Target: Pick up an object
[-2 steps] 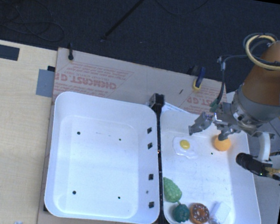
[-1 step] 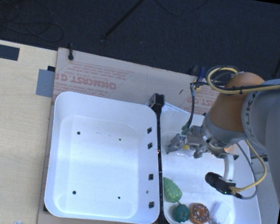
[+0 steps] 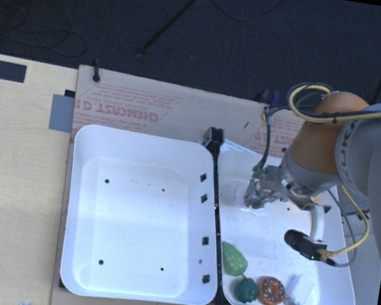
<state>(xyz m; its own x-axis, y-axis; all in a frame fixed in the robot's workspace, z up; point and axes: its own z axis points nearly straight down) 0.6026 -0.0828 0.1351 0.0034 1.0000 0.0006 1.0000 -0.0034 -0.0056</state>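
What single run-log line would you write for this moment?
arm: over right bin | pincer: above bin's far end, grip unclear | near end: green lump, teal ball, brown ring, pale block | unpicked

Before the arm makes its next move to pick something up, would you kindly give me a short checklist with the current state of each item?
1. Objects present in right bin: ok; green piece, teal ball, brown donut, white piece.
2. Hand above that bin: ok.
3. Hand over an object: not ok; objects lie at the near edge.
4. Hand holding something: cannot tell.
5. Objects separated: not ok; clustered together.
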